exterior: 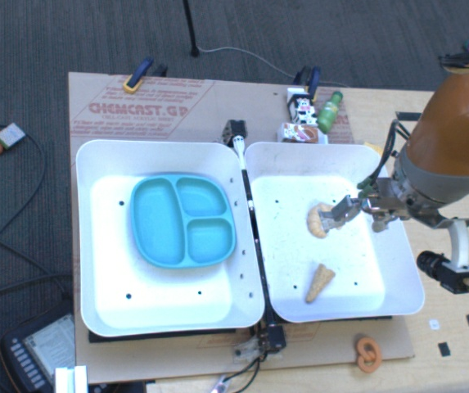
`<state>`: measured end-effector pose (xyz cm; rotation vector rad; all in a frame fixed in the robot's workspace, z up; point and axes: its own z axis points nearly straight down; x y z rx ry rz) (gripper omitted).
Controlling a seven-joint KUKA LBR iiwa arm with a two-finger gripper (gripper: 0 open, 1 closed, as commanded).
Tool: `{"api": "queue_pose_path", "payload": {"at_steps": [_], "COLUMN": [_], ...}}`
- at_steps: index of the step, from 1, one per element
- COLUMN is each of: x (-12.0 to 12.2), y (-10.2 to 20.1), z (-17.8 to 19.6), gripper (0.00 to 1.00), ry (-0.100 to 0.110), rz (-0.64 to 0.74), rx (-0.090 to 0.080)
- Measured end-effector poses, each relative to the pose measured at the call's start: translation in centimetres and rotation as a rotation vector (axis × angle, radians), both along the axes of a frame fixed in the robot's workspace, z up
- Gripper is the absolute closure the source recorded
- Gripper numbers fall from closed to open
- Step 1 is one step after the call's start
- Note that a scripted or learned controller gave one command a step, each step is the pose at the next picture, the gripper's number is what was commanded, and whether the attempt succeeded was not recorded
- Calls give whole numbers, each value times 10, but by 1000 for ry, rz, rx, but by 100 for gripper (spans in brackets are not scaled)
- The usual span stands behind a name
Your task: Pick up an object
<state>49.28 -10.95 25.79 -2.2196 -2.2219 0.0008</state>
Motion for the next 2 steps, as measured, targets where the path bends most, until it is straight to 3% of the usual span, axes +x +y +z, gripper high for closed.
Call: {"api": "queue_pose_path", "payload": {"at_steps": [1, 2], "x": [1, 45], "y": [-28, -9], "z": [-123, -171], "gripper": [0, 0], "ry": [2, -3], "rz": [-2, -1], "rx": [0, 0]}}
